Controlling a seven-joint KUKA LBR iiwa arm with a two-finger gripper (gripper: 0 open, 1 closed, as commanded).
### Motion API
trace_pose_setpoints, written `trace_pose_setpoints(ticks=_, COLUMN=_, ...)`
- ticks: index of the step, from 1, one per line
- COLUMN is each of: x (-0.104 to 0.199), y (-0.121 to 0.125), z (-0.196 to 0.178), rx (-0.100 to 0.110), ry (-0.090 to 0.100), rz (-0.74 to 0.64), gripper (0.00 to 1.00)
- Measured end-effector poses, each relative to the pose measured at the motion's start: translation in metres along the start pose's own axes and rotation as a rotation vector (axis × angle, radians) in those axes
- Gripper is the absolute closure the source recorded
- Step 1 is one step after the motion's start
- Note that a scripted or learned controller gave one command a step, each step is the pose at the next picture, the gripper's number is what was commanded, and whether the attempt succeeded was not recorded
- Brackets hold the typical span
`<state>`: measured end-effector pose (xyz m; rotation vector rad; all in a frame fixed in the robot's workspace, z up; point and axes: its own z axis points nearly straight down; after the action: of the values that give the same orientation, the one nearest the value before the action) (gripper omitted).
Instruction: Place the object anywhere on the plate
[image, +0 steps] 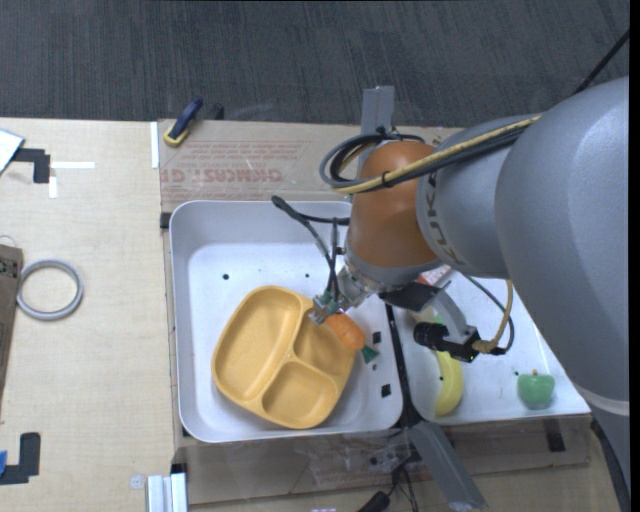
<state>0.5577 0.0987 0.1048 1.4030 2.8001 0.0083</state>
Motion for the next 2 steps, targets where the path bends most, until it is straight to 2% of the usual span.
trace_pose_setpoints(ticks=1, x=0.018, y=0.078, z=-0.091, rx=0.013, ry=0.005, rz=0.127, gripper=1.0)
trace_pose_setpoints(ticks=2, x=0.006, y=0.134, z=-0.159, rx=0.012, ry=0.004, rz=0.073, gripper=1.0)
